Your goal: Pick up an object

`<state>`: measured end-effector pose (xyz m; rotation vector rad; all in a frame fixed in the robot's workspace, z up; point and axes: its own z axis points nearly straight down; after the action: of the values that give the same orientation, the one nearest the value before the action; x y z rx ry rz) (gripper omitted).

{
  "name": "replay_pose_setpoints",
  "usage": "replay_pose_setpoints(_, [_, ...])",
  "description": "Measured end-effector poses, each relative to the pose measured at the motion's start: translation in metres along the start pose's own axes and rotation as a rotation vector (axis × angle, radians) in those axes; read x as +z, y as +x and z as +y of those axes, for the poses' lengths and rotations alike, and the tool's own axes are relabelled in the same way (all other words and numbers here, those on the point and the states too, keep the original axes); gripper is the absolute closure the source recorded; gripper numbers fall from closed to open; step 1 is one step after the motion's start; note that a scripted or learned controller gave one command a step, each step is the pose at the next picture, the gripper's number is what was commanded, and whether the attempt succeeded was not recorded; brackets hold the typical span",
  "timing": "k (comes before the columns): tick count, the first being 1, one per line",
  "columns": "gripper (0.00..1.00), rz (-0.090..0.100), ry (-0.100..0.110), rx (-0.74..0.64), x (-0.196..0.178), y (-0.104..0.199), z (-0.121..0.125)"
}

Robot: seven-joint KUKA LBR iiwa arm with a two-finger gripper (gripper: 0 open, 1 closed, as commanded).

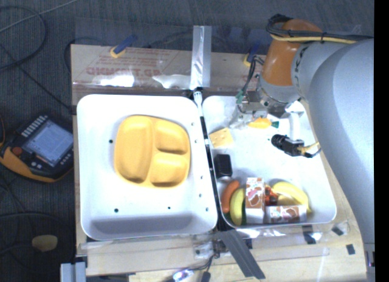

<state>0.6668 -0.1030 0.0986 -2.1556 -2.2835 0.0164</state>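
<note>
Small yellow piece [259, 123] lying on the floor of the right bin [316, 180], up near its 12 o'clock end, just beside and slightly toward 5 o'clock of the hand [251, 106]. Whether touching the hand, cannot tell. Hand down at the bin's far rim, below the orange band [281, 62] of the grey arm [340, 92] reaching in from 3 o'clock; hand's opening too hidden by the wrist to judge, and nothing seen clamped in it.

Toward 8 o'clock of the yellow piece, a pale yellow cheese wedge [220, 137] lying flat, well clear of the hand. Below that, a small black block [223, 165] close to the divider. At the bin's 6 o'clock end, a crowded heap: carrot [228, 193], green-and-yellow fruit [237, 206], two small printed cartons [255, 193], banana [290, 191], all touching or overlapping.

Left bin [97, 214] holding a yellow divided tray [152, 150], roughly central. On the floor at 9 o'clock of the tabletop [91, 62], a handheld control pad [42, 147].
</note>
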Motion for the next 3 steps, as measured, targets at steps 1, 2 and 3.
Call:
replay_pose_setpoints(1, [0.0,0.0,0.001,0.0,0.0,0.0,0.0])
replay_pose_setpoints(2, [1.0,-0.002,0.002,-0.001,-0.009,0.0,0.0])
replay_pose_setpoints(3, [1.0,0.003,-0.009,-0.431,-0.085,0.014,-0.012])
